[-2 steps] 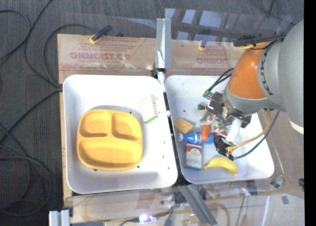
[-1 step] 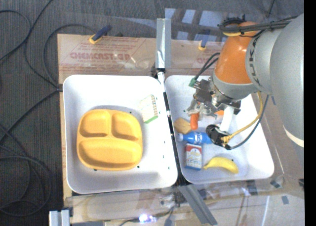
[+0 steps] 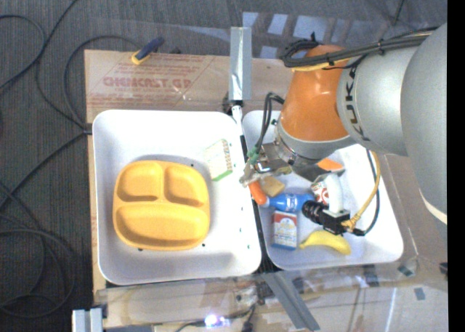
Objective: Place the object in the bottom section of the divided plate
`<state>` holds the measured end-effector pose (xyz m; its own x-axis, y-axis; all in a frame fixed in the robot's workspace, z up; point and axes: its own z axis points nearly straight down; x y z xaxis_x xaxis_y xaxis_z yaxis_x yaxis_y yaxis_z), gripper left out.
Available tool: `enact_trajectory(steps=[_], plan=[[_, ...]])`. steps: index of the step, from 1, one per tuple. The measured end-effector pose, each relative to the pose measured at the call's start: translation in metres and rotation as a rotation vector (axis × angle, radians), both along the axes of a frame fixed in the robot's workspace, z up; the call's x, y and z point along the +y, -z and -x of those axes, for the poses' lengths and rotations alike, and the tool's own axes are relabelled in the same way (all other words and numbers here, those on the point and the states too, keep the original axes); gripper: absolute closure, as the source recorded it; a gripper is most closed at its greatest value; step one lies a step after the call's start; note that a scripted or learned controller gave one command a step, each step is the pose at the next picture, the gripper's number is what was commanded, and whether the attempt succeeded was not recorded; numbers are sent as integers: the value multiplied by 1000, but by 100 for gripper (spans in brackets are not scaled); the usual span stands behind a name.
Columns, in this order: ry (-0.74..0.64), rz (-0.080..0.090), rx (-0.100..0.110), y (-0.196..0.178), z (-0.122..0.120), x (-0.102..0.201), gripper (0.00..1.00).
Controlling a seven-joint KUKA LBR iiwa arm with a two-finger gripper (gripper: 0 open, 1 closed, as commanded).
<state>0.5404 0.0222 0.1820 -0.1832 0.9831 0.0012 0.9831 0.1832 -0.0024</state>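
Plate (image 3: 163, 203) first: a yellow divided plate lies flat in the left bin (image 3: 131, 123), toward its lower left, with two small sections along the top and one broad section along the bottom. All three sections hold nothing. Just beside the plate's upper right corner a small pale card (image 3: 218, 159) with green print lies on the bin floor.

The arm (image 3: 341, 98) reaches in from the right, its orange band above the wrist sitting over the upper left part of the right bin (image 3: 385, 240). The hand (image 3: 263, 171) hangs low at that bin's left edge, close to the wall shared by the two bins. Whether it is clenched or released cannot be told, since its metal parts blur together with the things under it.

Directly below the hand lies an orange carrot-like piece (image 3: 258, 192), touching a blue and white bottle (image 3: 290, 202) that lies on its side. Under the bottle stands a small blue and red carton (image 3: 285, 230), and to its right a yellow banana (image 3: 325, 243) rests near the bin's lower wall. A white and red item (image 3: 327, 191) sits beside a black fitting (image 3: 320, 214) on a yellow cable.

Both bins rest on a brown worktop (image 3: 145, 80), where a small yellow and blue tool (image 3: 147, 49) lies near the upper edge.
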Motion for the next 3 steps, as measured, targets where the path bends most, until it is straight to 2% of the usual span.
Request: enact_trajectory(steps=[1, 2, 3], plan=[[71, 1, 2, 0, 41, 70, 100], [-10, 2, 0, -37, 50, 138, 100], [-9, 2, 0, -37, 50, 138, 0]])
